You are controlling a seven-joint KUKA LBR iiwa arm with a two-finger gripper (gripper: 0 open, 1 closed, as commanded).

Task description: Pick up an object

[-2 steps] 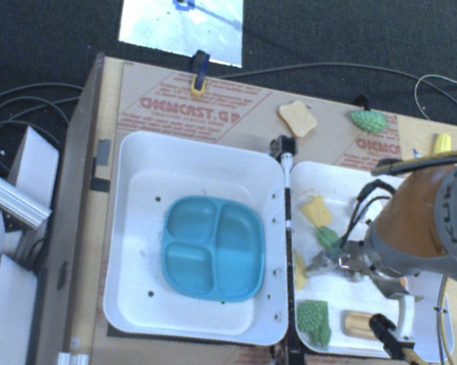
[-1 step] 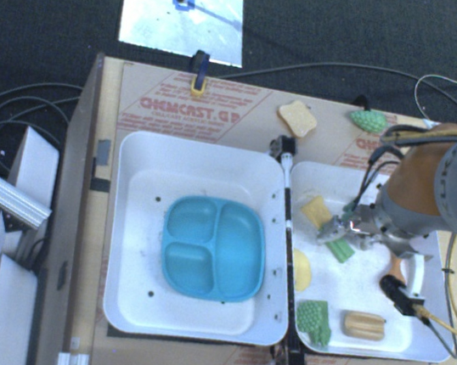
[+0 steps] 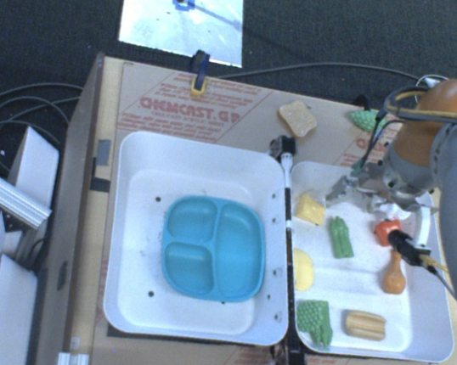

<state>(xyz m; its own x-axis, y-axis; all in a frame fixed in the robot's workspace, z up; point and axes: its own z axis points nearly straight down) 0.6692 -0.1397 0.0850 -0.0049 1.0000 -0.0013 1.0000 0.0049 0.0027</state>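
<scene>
My gripper (image 3: 350, 188) sits at the upper edge of the right bin (image 3: 436, 339), fingers spread apart with nothing between them. Nearest candidates just below it: yellow cheese wedge (image 3: 310, 208) to the lower left, green asparagus (image 3: 341, 236) straight below. Orange carrot piece (image 3: 386, 232) and drumstick (image 3: 393, 275) are to the right, under my wrist. Lower in the frame: yellow lemon slice (image 3: 304, 270) against the divider, green broccoli (image 3: 314, 318), hot dog (image 3: 365, 324). Risks: cheese and asparagus lie close together, so a drop between them may nudge both and close on neither; asparagus is thin and could slip out. Cheese is near the left wall, so a finger may catch the rim there. Open floor in the bin's middle and lower right gives room. Left bin (image 3: 130, 231) holds a blue divided plate (image 3: 214, 248), well clear of me.
</scene>
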